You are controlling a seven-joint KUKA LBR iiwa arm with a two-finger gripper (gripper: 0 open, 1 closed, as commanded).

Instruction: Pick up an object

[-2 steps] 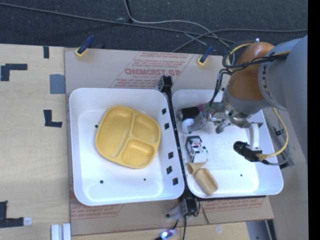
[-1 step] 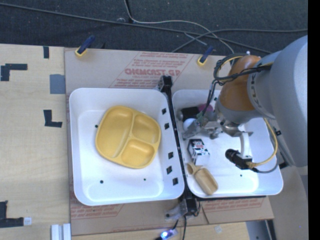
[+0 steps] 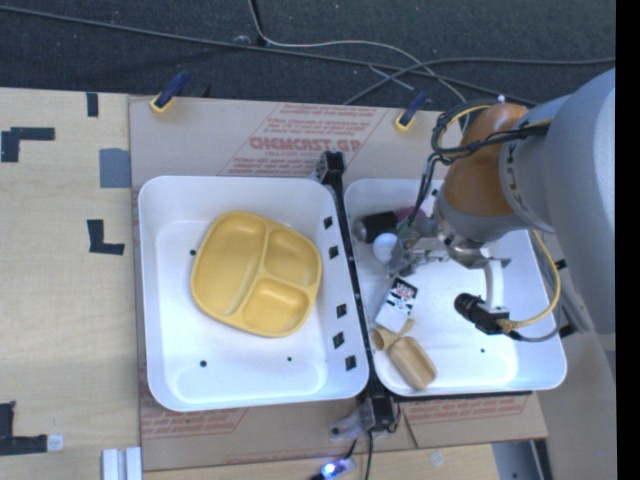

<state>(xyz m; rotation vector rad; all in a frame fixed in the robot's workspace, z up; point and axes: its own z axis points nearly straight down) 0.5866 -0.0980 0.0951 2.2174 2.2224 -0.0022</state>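
Observation:
The arm comes in from the right and hangs low over the right bin (image 3: pixel 530 368). Its gripper (image 3: pixel 408 253) is down near the bin's upper left part, beside a small white round object (image 3: pixel 385 247) and a dark object (image 3: pixel 378 226). A small black and white card-like item (image 3: pixel 398 303) lies just below the gripper. A tan wooden scoop-like piece (image 3: pixel 408 358) rests near the bin's front left. The wrist hides the fingers.
The left bin (image 3: pixel 170 368) holds a yellow divided plate (image 3: pixel 258 272). A black divider (image 3: pixel 345 268) runs between the bins. Cables trail across the dark floor at the back, and a yellow cable loops along the arm's right side.

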